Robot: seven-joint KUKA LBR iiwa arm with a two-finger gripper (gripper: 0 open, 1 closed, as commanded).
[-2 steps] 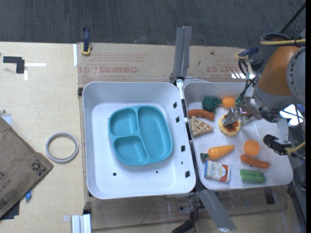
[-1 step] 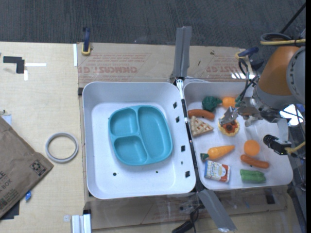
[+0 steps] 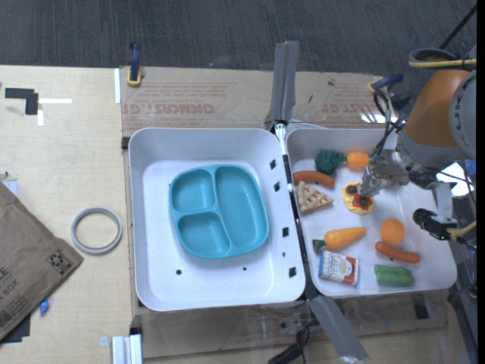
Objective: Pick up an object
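Note:
The right bin (image 3: 432, 203) holds several toy foods. My gripper (image 3: 367, 194) reaches down from the right onto a yellow round piece with red topping (image 3: 353, 201), touching or just above its right side. Around it lie a waffle-like wedge (image 3: 311, 199), a red-orange sausage (image 3: 313, 177), a green broccoli (image 3: 328, 160) and a small orange piece (image 3: 358, 158). Nearer the front are a carrot (image 3: 343, 237), an orange ball (image 3: 392, 230), a second sausage (image 3: 396, 253), a green pickle (image 3: 393, 275) and a small packet (image 3: 338, 267).
The left bin (image 3: 151, 203) carries a teal divided plate (image 3: 219, 210). A tape ring (image 3: 96, 229) and a brown cardboard box (image 3: 26, 264) lie on the bench at left. A grey post (image 3: 286, 82) rises behind the seam between the bins.

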